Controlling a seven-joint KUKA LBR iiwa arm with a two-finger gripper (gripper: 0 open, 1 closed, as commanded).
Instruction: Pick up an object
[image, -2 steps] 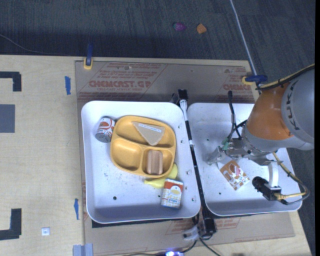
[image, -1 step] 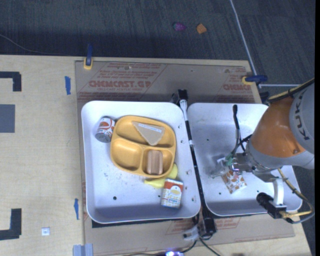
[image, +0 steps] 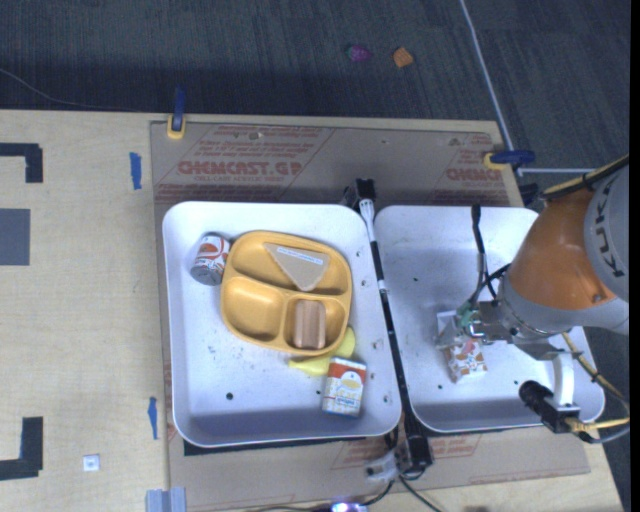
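In the right bin (image: 430, 250), a small crumpled white packet (image: 466, 362) with coloured print lies near the middle. My gripper (image: 472, 325) hangs directly over the packet's upper end, reaching in from the right, and it hides part of the packet. I cannot tell whether it touches the packet. The left bin (image: 195, 400) holds a yellow divided plate (image: 250, 305), a small can (image: 208, 258), a banana (image: 312, 365) and a small carton (image: 343, 388).
The yellow plate carries a pale wedge (image: 301, 265) and a brown block (image: 309, 324) in separate compartments. The ridge between the bins (image: 385, 330) runs just left of the packet. Bare floor of the right bin lies toward its far side.
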